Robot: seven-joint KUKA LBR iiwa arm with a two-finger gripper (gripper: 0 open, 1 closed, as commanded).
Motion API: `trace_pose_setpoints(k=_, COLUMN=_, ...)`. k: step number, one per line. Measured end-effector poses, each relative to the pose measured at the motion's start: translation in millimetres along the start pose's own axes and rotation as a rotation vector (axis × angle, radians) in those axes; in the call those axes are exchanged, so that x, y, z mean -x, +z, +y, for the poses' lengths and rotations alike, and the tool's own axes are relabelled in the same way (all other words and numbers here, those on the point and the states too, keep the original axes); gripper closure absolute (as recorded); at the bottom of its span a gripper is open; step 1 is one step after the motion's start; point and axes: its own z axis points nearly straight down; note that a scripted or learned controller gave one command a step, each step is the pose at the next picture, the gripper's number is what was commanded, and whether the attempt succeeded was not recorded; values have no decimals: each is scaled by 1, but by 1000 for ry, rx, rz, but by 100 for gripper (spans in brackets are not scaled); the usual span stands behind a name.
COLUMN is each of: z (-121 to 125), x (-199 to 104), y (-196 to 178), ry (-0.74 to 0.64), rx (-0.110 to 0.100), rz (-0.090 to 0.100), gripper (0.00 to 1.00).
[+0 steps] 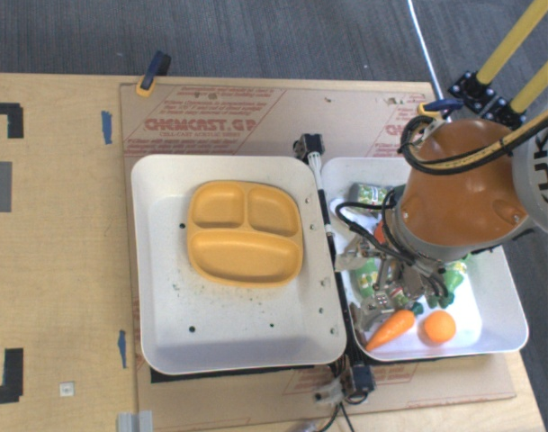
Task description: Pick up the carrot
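One end effector (pixel 392 288) hangs low inside the right bin (pixel 506 327), under the arm's orange band (pixel 458 187); its metal parts are tangled against the clutter below, and whether it is open or closed cannot be told. Just beside it, toward the bin's front edge, lies the carrot (pixel 390 328), tilted with its tip pointing to the bin's front left corner and its thick end up near the end effector; nothing shows it being gripped. An orange ball (pixel 438 328) sits just to the carrot's right, near but apart from it. Green pieces (pixel 455 280) crowd the space behind the ball, partly hidden by the arm, and a small green packet (pixel 370 193) rests near the bin's back left corner. Black cables (pixel 350 212) loop over that bin's left side. The left bin (pixel 161 313) carries a yellow divided tray (pixel 246 232) toward its back half, well apart from the carrot. Both bins stand on a cardboard sheet (pixel 202 120) on the worktop (pixel 49 241). A blue and yellow clamp (pixel 153 71) sits at the sheet's back left corner.
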Motion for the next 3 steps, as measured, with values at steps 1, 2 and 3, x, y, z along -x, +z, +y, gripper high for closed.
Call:
trace_pose_setpoints(k=1, z=14, x=5, y=0, ry=-363, rx=1, rz=-2, gripper=0)
trace_pose_setpoints(k=2, z=7, x=15, y=0, ry=-787, rx=1, rz=-2, gripper=0)
trace_pose_setpoints(k=3, z=15, x=3, y=0, ry=-877, rx=2, rz=1, gripper=0)
